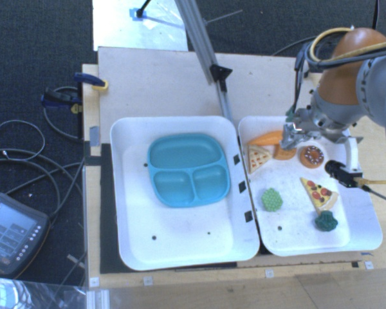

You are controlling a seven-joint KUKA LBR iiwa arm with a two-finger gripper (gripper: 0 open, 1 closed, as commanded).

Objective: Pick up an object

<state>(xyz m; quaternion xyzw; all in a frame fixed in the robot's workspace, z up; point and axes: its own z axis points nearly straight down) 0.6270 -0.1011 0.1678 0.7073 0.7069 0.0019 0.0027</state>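
Camera view, arm: the grey arm with its orange band reaches in from the right and hangs over the far part of the right bin (367, 237).
Camera view, gripper: the gripper (289, 136) is low at the bin's far left corner; whether it is spread or pressed together I cannot tell, and nothing shows as pinched.
Camera view, nearest thing: an orange carrot-like piece (265, 138) lies right at the gripper, extending from it toward the bin's left wall, its long axis roughly along the far edge. It is the likeliest pick.
Camera view, its look: flat orange wedge, smooth, partly hidden by the gripper at its right end.
Camera view, neighbours: a waffle slice (258, 158) just nearside of it, a donut (312, 156) to the right, a pizza slice (320, 194), a light green ball (272, 199) and a dark broccoli (326, 221) further toward the near edge.
Camera view, left bin: a blue divided plate (188, 170) lies in the left bin (135, 237), well apart from the gripper.
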